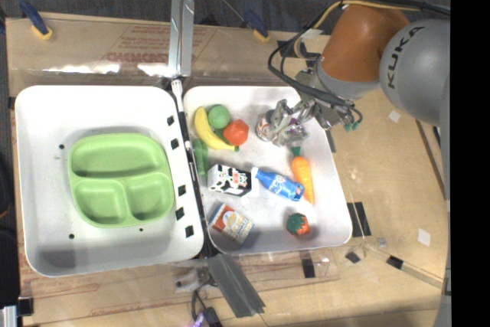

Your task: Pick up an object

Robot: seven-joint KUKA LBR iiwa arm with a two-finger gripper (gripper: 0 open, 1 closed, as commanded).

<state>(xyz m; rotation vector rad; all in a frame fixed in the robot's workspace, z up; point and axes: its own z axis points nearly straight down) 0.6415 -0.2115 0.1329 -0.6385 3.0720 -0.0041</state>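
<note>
My gripper (279, 126) hangs low over the upper right part of the right bin (325, 220), its metal fingers pointing left. Just left of it lie a red tomato (235, 132), a green round fruit (219, 116) and a yellow banana (205, 131). Below the gripper an orange carrot (303, 176) lies along the right wall. A blue bottle (279, 184), a black-and-white carton (230, 180), an orange-labelled packet (231, 224) and a strawberry-like toy (297, 223) sit lower in the bin. I see nothing clearly between the fingers.
The left bin (38, 165) holds a green sectioned tray (119, 180). A metal bar (181, 34) stands behind the divider between the bins. The arm's orange band (360, 42) and cables loom over the right bin's far right corner.
</note>
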